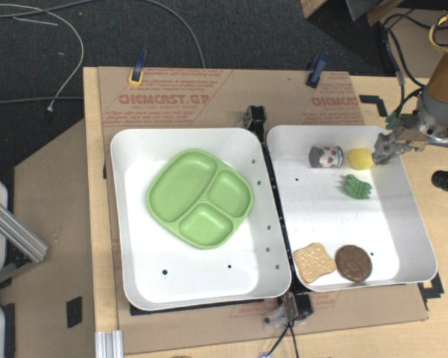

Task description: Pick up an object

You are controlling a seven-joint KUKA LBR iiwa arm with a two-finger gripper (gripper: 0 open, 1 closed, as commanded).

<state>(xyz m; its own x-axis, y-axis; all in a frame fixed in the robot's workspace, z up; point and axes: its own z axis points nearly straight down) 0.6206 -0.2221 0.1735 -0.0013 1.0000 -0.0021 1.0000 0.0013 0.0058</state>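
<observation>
- Across the left bin (pixel 134 274), a green divided plate (pixel 200 198) lay at the middle, turned at a slant, well apart from the arm and from everything in the other bin.
- At the right bin's (pixel 414 237) near edge a tan cracker-like square (pixel 313 262) and a brown round cookie (pixel 353 263) lay just beside each other, far from the gripper.
- Toward the far edge of that bin a small grey can-like toy with a red and white face (pixel 325 156) lay on its side, its long axis running left to right.
- Just right of it sat a small yellow lemon-like piece (pixel 359 158), and below that, nearer the middle, a green leafy toy (pixel 357 186).
- At the far right corner the gripper (pixel 387 152) hung over the bin wall, right next to the yellow piece, which lay directly to its left; whether they touched could not be told.
- How far its fingers stood apart could not be told, and nothing was seen between them.
- By my reading the yellow piece was the nearest thing to take, needing only a short shift left and down.
</observation>
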